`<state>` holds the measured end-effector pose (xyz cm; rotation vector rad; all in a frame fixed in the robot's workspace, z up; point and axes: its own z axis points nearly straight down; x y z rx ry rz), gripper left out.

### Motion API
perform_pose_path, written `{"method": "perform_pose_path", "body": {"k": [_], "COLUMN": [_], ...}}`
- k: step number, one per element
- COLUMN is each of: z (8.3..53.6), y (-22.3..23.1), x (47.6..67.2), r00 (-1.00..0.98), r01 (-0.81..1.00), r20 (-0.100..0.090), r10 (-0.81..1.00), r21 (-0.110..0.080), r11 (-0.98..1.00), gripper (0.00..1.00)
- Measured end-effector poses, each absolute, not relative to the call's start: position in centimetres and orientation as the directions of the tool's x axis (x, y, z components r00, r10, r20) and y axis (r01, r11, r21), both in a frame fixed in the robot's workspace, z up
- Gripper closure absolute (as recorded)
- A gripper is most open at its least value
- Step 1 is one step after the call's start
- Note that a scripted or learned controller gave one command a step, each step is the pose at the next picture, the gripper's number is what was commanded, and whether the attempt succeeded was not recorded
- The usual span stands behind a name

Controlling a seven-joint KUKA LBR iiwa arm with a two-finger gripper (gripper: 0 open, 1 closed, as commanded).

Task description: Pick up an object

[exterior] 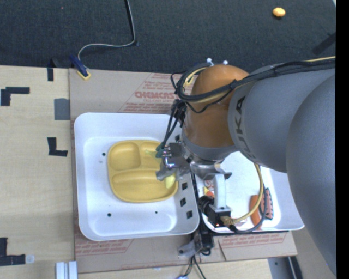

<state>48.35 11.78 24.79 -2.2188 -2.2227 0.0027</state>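
- A yellow divided plate [137, 170] lies in the left white bin [92, 218].
- The gripper [170, 163] hangs over the plate's right edge, touching or just above it.
- Whether it is open cannot be told.

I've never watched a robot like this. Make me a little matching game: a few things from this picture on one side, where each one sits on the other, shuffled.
Things:
1. yellow divided tray
2. orange object
3. small orange ball
4. blue clip

Places:
A. dark floor, top right
B. left bin
C. cardboard's top left corner
D. right bin

Pairs: 1-B, 2-D, 3-A, 4-C
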Motion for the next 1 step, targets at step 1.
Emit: {"method": "perform_pose_path", "body": {"k": [1], "z": [28.1], "y": [8.43], "x": [48.81], "r00": [-0.001], "r01": [1.0], "r20": [-0.001], "r10": [1.0], "r21": [0.0], "r11": [0.001], "gripper": [1.0]}}
